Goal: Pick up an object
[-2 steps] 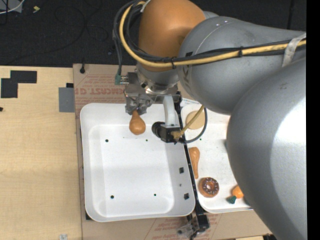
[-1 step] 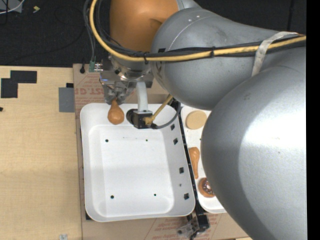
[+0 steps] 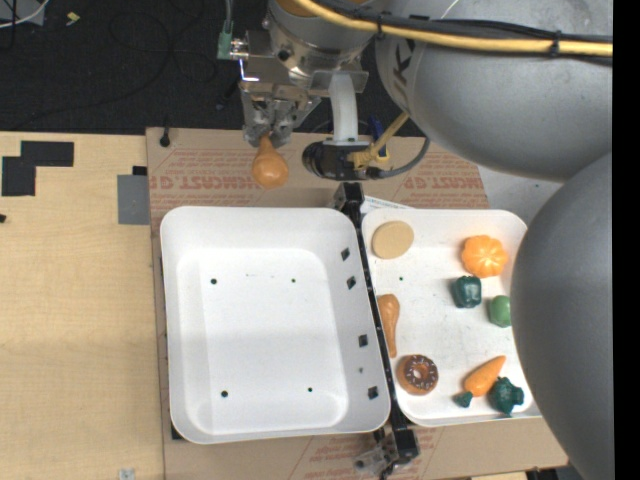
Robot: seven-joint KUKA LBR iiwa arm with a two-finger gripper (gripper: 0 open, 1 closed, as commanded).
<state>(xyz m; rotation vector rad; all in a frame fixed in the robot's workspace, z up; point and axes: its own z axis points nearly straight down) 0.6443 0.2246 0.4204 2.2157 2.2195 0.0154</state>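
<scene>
Orange pear (image 3: 268, 164), upright, in end effector (image 3: 270, 128)

The right bin (image 3: 440, 420) is partly covered along its right side by the arm (image 3: 560, 268). The arm is cut off by the top edge. A small green piece (image 3: 499, 311) is half hidden behind it.

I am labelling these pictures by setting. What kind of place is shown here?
Most likely a robotics lab or test bench, not a kitchen. Two white bins sit on a brown board, toy food such as a doughnut and a carrot lies in the right bin, and the gripper holds an orange toy.
</scene>
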